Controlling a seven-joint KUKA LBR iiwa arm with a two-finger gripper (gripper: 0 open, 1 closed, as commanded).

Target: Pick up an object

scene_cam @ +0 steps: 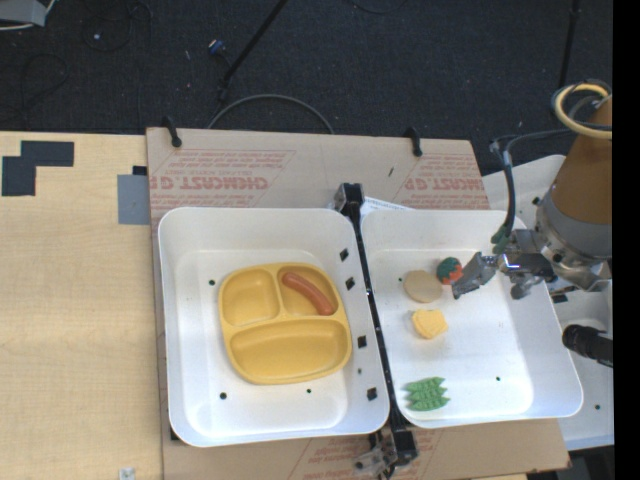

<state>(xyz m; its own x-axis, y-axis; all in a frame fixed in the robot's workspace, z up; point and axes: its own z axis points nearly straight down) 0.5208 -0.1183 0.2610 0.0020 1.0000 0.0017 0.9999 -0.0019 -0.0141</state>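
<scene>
The end effector point(480, 273), whose grip state I cannot tell, hangs beside a small red-green toy point(449, 267) and tan disc point(422, 287); both look light, rigid and smooth, best pinched across their narrow sides.

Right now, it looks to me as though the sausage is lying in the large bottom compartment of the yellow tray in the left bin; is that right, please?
Not quite. The camera view shows the sausage lying in the small upper right compartment of the yellow tray, not the large bottom one. The tray is indeed in the left bin.
</scene>
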